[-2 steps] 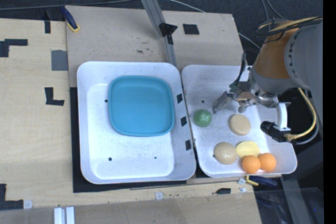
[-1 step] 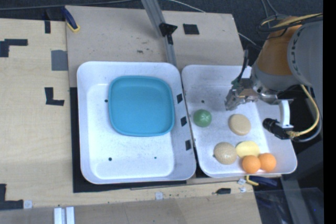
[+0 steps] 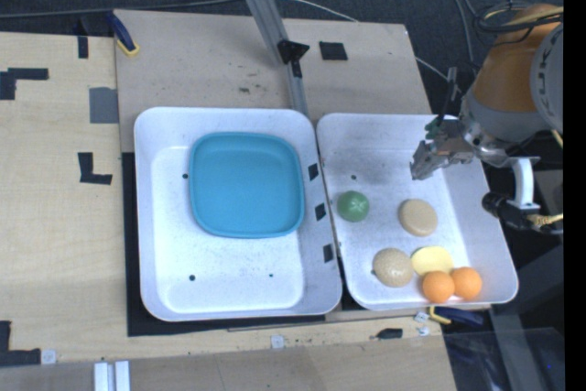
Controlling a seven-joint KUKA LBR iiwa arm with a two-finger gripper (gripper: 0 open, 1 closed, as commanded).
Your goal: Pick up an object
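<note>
My gripper [image 3: 423,166] hangs over the right part of the right bin [image 3: 385,142], its fingers pointing down and left, just above a tan round object [image 3: 417,216]. Nothing shows between the fingers. A green ball [image 3: 352,205] lies near the bin's left wall. Toward the front sit a speckled beige ball [image 3: 393,266], a yellow object [image 3: 431,259] and two orange balls [image 3: 439,286] [image 3: 467,282] in the front right corner.
The left bin [image 3: 165,224] holds a blue square plate [image 3: 246,183]. A slanted metal pole [image 3: 265,5] rises behind the bins. Cables trail across the dark floor at the back right.
</note>
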